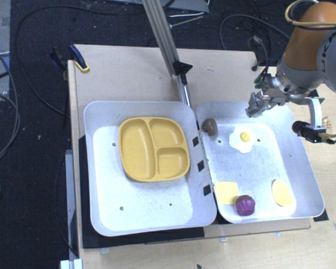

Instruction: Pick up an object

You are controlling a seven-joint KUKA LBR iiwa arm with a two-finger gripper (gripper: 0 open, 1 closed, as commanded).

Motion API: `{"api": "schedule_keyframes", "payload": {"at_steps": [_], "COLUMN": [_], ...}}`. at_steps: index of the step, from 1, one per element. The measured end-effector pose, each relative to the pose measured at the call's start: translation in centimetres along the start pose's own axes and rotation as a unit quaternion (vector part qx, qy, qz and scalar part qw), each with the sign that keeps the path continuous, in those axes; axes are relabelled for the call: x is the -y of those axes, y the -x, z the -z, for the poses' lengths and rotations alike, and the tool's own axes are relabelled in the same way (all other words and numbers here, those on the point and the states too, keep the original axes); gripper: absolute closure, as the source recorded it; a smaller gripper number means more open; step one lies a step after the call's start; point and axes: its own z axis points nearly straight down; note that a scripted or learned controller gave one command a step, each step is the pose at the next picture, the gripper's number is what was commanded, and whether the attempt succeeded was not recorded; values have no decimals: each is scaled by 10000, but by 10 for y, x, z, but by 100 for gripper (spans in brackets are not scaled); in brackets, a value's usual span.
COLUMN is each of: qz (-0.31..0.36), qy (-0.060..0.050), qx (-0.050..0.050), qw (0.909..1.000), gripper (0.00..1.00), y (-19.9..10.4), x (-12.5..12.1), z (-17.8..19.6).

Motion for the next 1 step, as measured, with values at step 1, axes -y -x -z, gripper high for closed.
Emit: {"api": "schedule_keyframes", "payload": {"at_steps": [1], "qz": [-2], "qy": [0], "qx": [3], "qw": [10000], "gripper": [100], "y": [4], "x": [-6], "z": [45]}}
